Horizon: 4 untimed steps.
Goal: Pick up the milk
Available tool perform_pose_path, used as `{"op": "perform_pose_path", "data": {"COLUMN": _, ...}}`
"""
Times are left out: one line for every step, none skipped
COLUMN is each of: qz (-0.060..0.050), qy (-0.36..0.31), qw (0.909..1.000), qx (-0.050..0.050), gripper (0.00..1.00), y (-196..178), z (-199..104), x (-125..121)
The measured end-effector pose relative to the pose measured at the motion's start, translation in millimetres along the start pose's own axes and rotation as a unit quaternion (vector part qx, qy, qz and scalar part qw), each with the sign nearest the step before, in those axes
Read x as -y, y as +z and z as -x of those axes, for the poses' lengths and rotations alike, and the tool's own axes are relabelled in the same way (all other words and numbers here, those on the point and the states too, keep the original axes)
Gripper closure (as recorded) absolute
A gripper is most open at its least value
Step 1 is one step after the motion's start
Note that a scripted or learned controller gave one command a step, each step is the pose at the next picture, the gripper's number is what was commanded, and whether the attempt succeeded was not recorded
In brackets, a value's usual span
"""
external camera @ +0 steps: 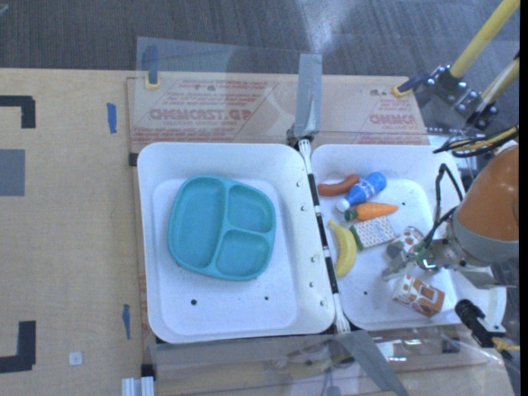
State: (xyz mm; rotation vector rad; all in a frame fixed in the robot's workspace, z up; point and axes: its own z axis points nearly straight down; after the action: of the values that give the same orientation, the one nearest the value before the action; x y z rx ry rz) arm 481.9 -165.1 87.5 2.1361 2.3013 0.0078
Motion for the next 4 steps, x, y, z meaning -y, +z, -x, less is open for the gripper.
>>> {"op": "perform_pose_path", "data": {"qz": 0.003, "qy": 0.002, "qw": 1.0, "qx": 0.002, "gripper": 1.0, "y": -10.9, "z": 1.7, "x": -1.4}}
{"op": "perform_pose_path", "data": {"qz": 0.003, "qy": 0.002, "qw": 1.0, "qx": 0.002, "gripper": 0.0, "y": -10.5, "z": 2.1, "x": -0.9}}
{"op": "perform_pose_path", "data": {"qz": 0.004, "qy": 0.003, "qw": 1.0, "qx": 0.003, "gripper": 1.0, "y": -20.3, "z": 3.1, "x": -1.4}}
{"op": "perform_pose_path", "data": {"qz": 0.004, "qy": 0.003, "qw": 1.0, "qx": 0.003, "gripper": 0.0, "y": -20.1, "z": 3.3, "x": -1.0}}
